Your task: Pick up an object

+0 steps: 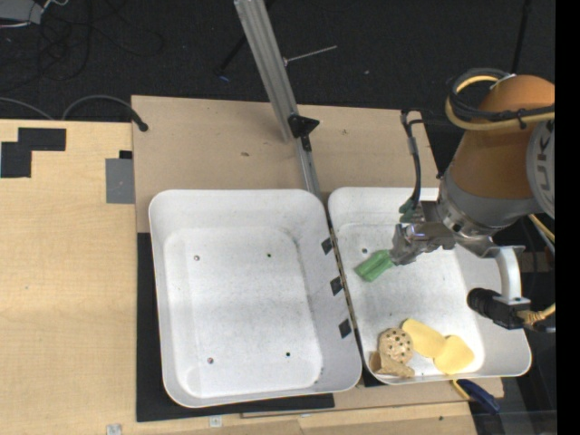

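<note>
The green object (372, 265) lies in the right bin (507, 356), near its left wall and about midway between the far and near ends. It is small, elongated and slanted, with its right end touching or tucked under the tip of the gripper (400, 254). From where I stand it looks like a light plastic or foam piece, probably stiff enough to keep its shape; its surface appears smooth, so a slip is a fair risk. The best hold, in my judgement, is across the narrow width near the middle of its length, not at the end.

Whether the jaws are clenched on it, merely resting against it, or released, I cannot tell: the wrist body covers that spot. I would not record the object as held.

At the near end of the same bin sit a yellow object (439, 346), soft-looking and lumpy, and just left of it a tan perforated object (393, 347), touching or nearly so. Both are well apart from the green piece.

The left bin (181, 243) sits beside the right one, their walls meeting at black clips. Both rest on the tabletop (208, 143). An aluminium rail (269, 62) rises at a slant from the far side.
</note>
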Action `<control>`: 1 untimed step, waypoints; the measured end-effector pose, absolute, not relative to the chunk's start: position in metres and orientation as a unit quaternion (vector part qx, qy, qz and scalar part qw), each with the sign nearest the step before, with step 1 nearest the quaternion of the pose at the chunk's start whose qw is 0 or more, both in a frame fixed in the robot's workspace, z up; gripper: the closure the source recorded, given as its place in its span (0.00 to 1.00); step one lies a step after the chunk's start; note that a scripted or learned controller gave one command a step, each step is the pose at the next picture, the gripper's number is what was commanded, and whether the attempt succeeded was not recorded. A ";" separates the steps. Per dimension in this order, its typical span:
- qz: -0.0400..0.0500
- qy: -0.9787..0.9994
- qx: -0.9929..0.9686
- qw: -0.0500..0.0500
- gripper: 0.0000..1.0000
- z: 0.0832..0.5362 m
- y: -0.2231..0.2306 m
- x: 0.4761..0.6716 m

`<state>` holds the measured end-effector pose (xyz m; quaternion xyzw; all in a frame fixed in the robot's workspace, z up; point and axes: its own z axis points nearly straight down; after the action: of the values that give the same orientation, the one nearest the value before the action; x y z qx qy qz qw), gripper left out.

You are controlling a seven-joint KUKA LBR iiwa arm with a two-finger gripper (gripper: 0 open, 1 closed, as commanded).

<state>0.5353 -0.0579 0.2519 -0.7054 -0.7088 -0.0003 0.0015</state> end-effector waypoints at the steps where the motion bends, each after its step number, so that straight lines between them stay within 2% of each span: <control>1: 0.001 -0.709 -0.705 0.003 1.00 0.238 0.001 0.538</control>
<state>0.5383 0.0013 0.2381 -0.7055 -0.7087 0.0011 0.0030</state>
